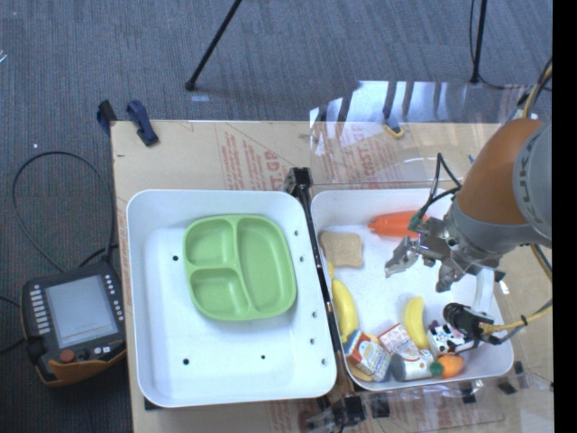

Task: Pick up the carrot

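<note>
Your carrot point(394, 225) lies near the right bin's point(350, 200) far wall, a bread slice point(343, 249) just left of it; the gripper point(421, 262) hangs beside it, fingers spread, gripping nothing. Two bananas point(343, 307) and small cartons point(397, 339) lie nearer; their labels are unreadable

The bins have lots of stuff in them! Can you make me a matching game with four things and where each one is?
Things:
1. carrot
2. green divided plate
3. slice of bread
4. long banana

Places:
A. in the left bin
B. at the right bin's far edge, beside the gripper
C. along the right bin's left wall, nearer the camera
D. right bin, between carrot and long banana

Pairs: 1-B, 2-A, 3-D, 4-C
</note>
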Robot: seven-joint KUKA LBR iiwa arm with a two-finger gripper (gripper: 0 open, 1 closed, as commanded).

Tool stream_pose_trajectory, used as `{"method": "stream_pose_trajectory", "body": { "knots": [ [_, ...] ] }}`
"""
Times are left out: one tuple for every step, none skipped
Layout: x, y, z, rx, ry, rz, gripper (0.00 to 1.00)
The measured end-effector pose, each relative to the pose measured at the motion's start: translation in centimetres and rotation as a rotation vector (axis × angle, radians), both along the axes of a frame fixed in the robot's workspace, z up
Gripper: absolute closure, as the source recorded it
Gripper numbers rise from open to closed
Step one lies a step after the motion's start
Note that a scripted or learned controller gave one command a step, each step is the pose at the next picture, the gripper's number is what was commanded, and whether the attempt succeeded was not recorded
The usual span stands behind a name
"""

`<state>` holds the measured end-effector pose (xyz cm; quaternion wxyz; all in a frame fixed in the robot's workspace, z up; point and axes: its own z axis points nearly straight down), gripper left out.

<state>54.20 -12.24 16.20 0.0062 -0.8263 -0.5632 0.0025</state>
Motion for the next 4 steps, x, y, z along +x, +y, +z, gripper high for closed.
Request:
{"method": "stream_pose_trajectory", "body": {
  "knots": [
    [6.0,-4.7,5.4,-0.008,-0.013,-0.043,0.0],
    [-0.5,-5.2,-2.7,0.0,0.011,-0.103,0.0],
    [5.2,-7.4,-7.5,-0.002,0.002,-0.259,0.0],
    [9.3,-7.6,-8.0,-0.008,0.045,-0.635,0.0]
  ]
}}
